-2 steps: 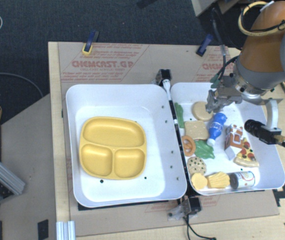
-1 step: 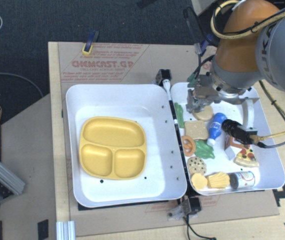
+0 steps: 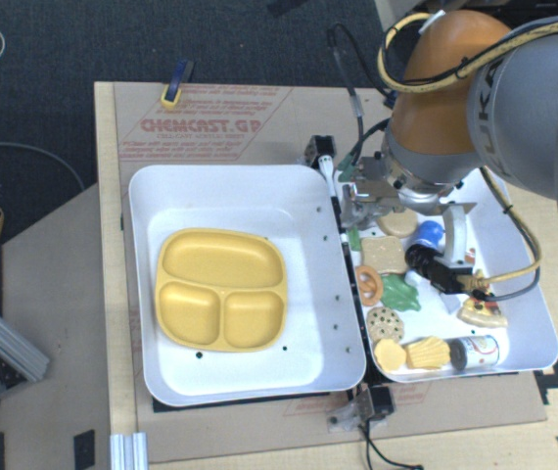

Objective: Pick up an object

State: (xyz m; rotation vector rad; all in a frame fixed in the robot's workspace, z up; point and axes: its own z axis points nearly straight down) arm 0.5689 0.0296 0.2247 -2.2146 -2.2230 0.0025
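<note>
My gripper hangs low over the back left part of the right bin, under the grey wrist and orange band. Just below it lie a pale round piece, a blue object and a tan square slice. Further forward are a pretzel, a green toy, a chocolate-chip cookie, a yellow corn-like piece, a small bottle with a dark cap and a pastry. I see nothing lifted clear of the bin.
The left bin holds a yellow divided plate. The bins' shared wall runs just left of the gripper. Cables trail behind the bins on a cardboard sheet, where a small yellow-and-blue clip lies.
</note>
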